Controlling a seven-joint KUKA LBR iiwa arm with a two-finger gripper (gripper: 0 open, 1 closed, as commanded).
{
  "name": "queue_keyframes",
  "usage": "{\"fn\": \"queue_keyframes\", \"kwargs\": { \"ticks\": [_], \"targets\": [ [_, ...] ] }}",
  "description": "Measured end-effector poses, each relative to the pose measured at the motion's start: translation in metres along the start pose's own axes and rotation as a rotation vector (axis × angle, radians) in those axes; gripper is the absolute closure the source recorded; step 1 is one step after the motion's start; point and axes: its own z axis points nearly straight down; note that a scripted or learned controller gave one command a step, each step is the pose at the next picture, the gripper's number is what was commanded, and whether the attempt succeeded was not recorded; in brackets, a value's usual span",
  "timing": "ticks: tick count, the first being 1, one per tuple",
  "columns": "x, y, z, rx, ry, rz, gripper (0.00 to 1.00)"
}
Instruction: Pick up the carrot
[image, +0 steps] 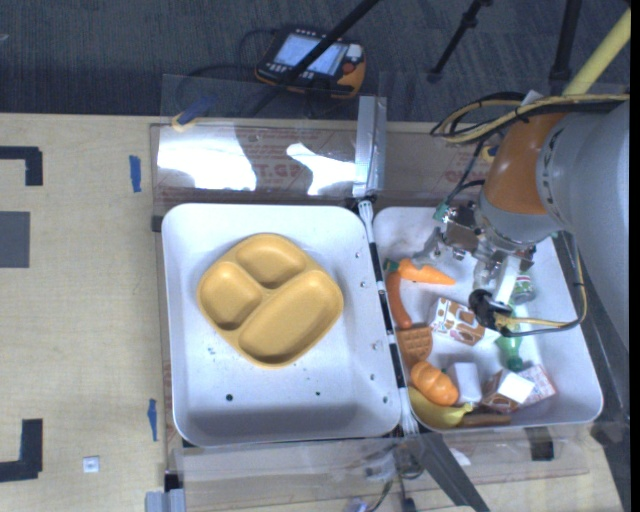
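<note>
**Plastic, metal and wood on the bench**

Both white bins (190, 400) look like smooth, slightly glossy plastic. The yellow divided plate (271, 297) is matt plastic. The carrot (422, 273) has a smooth, waxy toy-like sheen. The arm (590, 150) shows satin grey casing with a glossy orange band (515, 170). The bench top (70, 330) looks like pale matt wood.
</note>
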Motion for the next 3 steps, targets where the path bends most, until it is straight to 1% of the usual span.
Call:
{"fn": "queue_keyframes", "kwargs": {
  "ticks": [1,2,3],
  "targets": [
    [-0.021,-0.033,0.028,0.018,-0.005,0.072,0.0],
    [0.013,0.033,-0.003,0.015,-0.006,0.171,0.0],
    [-0.005,0.031,0.014,-0.005,0.003,-0.066,0.0]
  ]
}}
